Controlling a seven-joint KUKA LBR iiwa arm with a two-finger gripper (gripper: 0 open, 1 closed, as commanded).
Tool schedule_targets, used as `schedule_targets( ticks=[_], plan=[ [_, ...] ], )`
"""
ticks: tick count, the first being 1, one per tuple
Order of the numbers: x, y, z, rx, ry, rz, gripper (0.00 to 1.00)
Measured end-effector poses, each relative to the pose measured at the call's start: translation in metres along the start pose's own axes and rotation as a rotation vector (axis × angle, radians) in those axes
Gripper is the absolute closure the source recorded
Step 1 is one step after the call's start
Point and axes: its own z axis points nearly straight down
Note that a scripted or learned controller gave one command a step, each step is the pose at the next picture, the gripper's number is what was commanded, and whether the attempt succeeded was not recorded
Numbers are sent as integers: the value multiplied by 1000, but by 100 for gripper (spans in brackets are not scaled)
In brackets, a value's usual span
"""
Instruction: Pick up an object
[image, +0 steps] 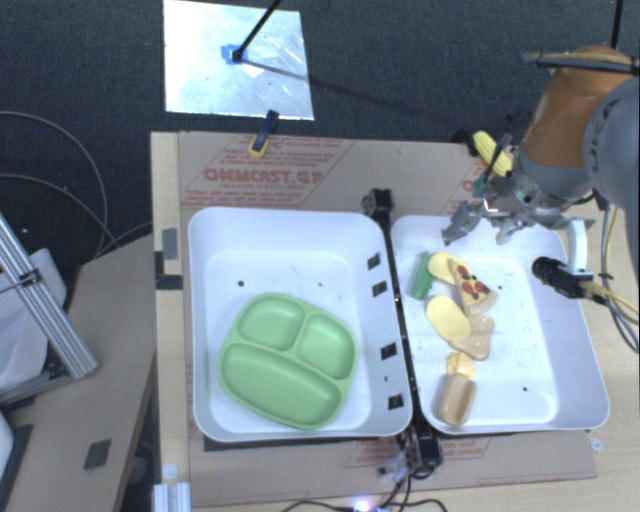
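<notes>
2 shallow white bins (300, 225) sit side by side; the tool (487, 224) hovers spread open, holding nothing, above the right bin's pale toy food pieces (460, 310).

2 white bins: left bin (215, 235) has 1 green divided tray (288, 359), right bin (570, 370) has roughly 5 small food toys (458, 310), clustered, count uncertain.

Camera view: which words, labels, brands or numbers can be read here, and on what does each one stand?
"CHEMCAST GP" in red print on the brown paper-covered board behind the two white bins; the last letters are uncertain.
More red print on the same board, at its right rear corner and front edge: too blurred to read.
</notes>
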Motion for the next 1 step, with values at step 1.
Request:
schedule_targets(
  ticks=[1],
  plan=[
    [9, -62, 90, -7, -2, -1, 0]
  ],
)
